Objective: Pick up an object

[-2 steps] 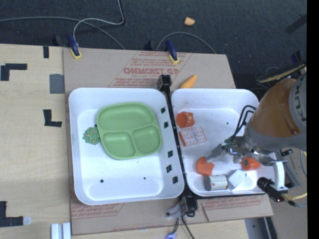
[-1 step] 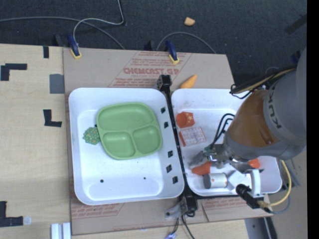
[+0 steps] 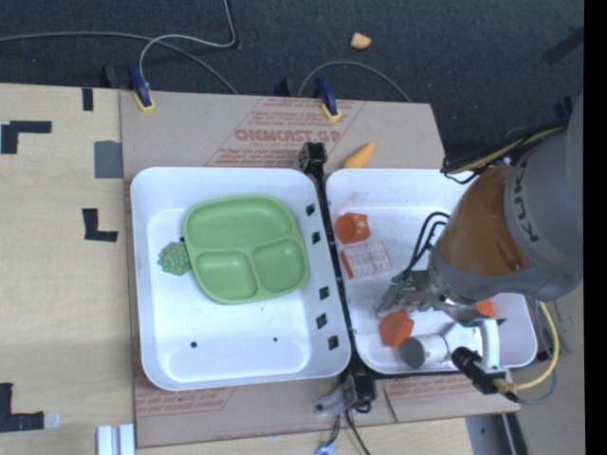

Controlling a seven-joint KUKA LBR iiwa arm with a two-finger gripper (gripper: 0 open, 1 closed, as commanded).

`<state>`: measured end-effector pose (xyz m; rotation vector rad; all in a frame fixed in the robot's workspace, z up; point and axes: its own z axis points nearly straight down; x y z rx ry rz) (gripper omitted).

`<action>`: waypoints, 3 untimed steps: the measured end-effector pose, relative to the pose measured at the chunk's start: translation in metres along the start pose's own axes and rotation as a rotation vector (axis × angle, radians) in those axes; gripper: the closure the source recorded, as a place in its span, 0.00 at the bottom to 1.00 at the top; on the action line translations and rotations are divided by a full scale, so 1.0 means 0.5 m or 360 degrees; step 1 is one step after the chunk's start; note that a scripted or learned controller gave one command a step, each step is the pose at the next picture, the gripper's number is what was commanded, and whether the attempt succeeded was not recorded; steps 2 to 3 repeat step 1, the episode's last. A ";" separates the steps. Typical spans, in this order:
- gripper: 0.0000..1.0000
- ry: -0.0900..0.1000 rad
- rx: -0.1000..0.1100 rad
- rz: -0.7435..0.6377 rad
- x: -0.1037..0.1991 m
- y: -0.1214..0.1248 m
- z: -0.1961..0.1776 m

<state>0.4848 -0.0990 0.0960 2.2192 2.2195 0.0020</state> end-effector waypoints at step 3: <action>1.00 0.0002 0.0005 -0.0002 0.095 -0.001 -0.237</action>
